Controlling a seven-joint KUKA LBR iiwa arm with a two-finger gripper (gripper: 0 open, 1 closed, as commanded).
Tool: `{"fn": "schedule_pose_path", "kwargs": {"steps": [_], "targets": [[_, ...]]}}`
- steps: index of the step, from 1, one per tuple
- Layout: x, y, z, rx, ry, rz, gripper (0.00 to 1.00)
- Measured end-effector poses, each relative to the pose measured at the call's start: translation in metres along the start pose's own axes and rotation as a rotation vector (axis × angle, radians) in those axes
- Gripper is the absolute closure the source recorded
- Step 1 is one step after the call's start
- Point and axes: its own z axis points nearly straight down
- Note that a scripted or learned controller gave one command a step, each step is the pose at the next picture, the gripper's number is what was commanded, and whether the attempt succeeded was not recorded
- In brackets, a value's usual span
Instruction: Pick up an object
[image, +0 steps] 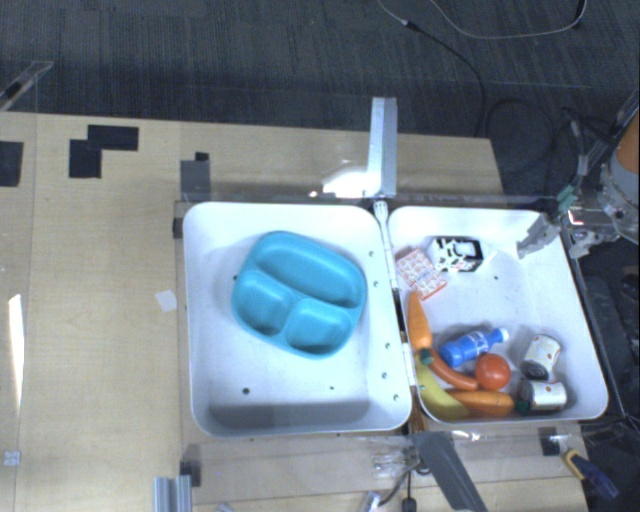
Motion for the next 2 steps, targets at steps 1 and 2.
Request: {"fn": "schedule_pose_path", "kwargs": {"steps": [1,2], "targets": [[0.001,0.002,-0.012,-0.006,-0.002,-0.007,1.0],[-0.004,0.019,-0.124,-0.005,-0.002,-0.096,1.0]]}}
